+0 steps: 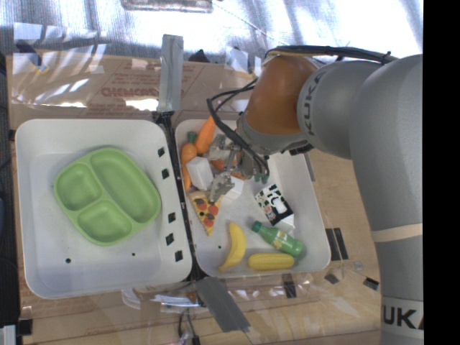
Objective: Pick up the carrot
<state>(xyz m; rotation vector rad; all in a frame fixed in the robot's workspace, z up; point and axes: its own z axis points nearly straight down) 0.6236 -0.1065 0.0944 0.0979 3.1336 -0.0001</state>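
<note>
Lying in the far left corner of the right bin (316,221), the carrot (205,134) pointed its orange body up toward the bin's back wall, tilted slightly rightward. Just below it, against the left wall, sat a second small orange piece (189,154), too blurred to name with certainty. A white block (198,171) rested beside that piece, touching or nearly touching it. The gripper (224,182) hung low over this cluster, just right of the carrot and above the white block; whether its metal tips were parted or closed could not be told, and nothing was plainly seen between them. The grey arm (359,113) with its orange band (280,95) reached in from the right, covering the bin's upper right part.

Nearer the camera, a pizza slice (205,209) lay beside the left wall, with a banana (233,246) below it. A corn cob (271,261) lay along the front wall, a green bottle (280,240) just above it, and a black-and-white carton (273,203) behind the bottle. In the left bin (36,264), a green divided plate (108,195) sat near the middle.
</note>
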